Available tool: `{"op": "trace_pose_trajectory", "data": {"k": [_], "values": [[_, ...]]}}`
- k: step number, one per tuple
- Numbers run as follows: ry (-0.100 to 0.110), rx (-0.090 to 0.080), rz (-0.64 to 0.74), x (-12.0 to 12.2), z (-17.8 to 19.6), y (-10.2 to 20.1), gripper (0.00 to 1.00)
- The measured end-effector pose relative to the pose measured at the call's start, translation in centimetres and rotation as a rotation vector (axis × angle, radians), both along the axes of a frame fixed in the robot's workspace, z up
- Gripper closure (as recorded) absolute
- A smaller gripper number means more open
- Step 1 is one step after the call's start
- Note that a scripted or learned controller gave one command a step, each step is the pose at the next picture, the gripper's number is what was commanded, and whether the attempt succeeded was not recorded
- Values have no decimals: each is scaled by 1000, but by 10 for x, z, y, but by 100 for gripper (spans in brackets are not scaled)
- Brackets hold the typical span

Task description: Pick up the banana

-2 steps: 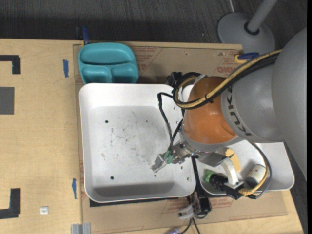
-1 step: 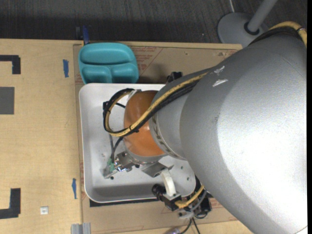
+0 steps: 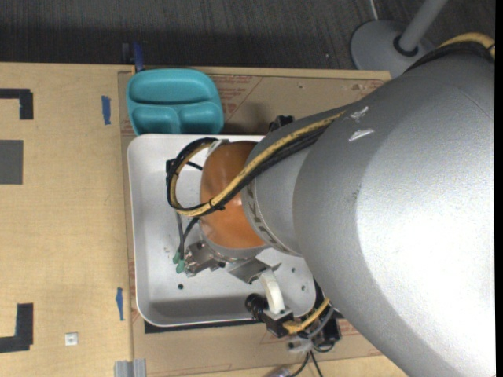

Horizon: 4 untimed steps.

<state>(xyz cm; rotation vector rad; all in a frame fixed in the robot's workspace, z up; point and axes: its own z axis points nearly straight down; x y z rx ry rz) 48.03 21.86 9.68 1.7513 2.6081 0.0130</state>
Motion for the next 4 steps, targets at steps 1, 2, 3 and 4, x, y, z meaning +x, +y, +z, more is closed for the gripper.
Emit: {"op": "trace_pose_trajectory", "data": {"k": [1,2,3,4], "values": [[6,-7,-211,-1,85,-2,100],[3,-5,232,1,-10,2,100],[2,-4,231,1,0,2,100],[4,-7,7,-1,75,-3,100]]}}
